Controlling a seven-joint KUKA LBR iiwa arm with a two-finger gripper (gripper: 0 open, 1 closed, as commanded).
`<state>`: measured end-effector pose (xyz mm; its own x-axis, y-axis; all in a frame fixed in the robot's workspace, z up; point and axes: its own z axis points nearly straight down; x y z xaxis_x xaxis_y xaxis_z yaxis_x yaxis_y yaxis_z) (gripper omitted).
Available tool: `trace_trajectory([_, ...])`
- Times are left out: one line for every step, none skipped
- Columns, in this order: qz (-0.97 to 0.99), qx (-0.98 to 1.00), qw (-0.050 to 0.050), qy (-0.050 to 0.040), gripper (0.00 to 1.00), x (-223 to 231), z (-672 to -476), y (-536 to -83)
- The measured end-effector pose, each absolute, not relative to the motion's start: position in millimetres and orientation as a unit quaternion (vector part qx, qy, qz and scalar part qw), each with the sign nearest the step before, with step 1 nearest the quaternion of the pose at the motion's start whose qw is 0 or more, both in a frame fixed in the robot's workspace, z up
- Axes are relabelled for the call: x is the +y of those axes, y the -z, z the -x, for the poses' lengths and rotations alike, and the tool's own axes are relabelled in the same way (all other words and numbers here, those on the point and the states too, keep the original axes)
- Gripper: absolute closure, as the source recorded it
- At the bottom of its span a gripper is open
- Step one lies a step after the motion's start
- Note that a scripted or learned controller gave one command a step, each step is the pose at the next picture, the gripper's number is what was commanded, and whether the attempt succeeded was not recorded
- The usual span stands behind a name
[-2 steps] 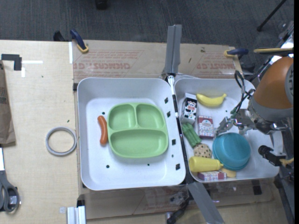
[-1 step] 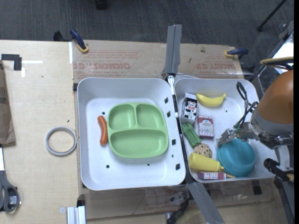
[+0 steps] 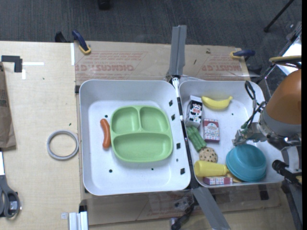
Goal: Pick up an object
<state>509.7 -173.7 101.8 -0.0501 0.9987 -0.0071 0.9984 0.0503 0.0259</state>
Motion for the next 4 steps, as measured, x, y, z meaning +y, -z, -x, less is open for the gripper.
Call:
trace_trajectory([-0.689, 0.725, 0.01, -0.0064, 0.0, -174, -509.1, -101])
trace_trajectory([-0.658, 0.752, 0.004, -0.0189, 0.0, -201, -496.6, -97])
trace_trajectory([-0.657, 0.753, 0.002, -0.0207, 1.0, -198, -499.8, -103])
trace_trajectory([-0.803, 0.596, -0.002, 0.0021, 1.0, -223, -478.1, -162])
